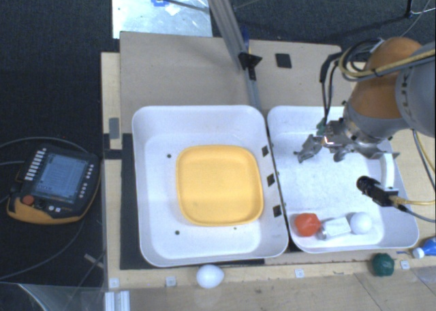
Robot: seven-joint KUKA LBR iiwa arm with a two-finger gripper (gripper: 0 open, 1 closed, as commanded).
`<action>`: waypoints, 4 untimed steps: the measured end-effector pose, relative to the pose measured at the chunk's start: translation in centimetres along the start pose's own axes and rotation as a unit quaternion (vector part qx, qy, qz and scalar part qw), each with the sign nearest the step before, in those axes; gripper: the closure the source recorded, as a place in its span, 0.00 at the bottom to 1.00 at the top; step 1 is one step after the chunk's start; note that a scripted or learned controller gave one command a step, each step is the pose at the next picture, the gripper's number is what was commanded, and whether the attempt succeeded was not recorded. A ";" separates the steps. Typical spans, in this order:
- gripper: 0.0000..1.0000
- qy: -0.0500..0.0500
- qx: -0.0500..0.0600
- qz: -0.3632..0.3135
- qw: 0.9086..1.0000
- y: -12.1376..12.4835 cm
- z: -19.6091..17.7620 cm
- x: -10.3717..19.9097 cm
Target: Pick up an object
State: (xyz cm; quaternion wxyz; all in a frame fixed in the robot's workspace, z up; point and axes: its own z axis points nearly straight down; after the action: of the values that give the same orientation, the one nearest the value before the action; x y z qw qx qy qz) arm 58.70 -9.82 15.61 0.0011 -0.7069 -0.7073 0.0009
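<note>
My gripper (321, 152) hovers over the upper part of the right bin (300, 122), its fingers spread open with nothing between them. Along that bin's front wall lie a red-orange lump (306, 224), a small white tube (334, 228) and a white ball (360, 222), all well below the gripper. The left bin (151, 167) holds a square yellow plate (219, 184).
A white egg-shaped thing (210, 275) lies on the bench in front of the left bin. A dark green ball (382, 264) and a blue-tipped item (422, 251) sit outside the right bin's front corner. A teach pendant (51, 182) rests far left on the floor.
</note>
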 end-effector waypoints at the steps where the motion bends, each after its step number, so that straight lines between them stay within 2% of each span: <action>1: 0.00 0.000 0.001 0.000 1.000 0.2 6.2 -0.1; 2: 1.00 0.000 -0.002 0.000 1.000 0.3 4.9 -0.2; 4: 1.00 0.000 -0.004 0.000 1.000 1.3 -6.7 0.9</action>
State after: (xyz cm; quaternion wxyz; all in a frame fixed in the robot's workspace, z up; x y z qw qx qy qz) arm 60.01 -8.94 22.33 -0.0020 -0.7068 -0.7074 -0.0018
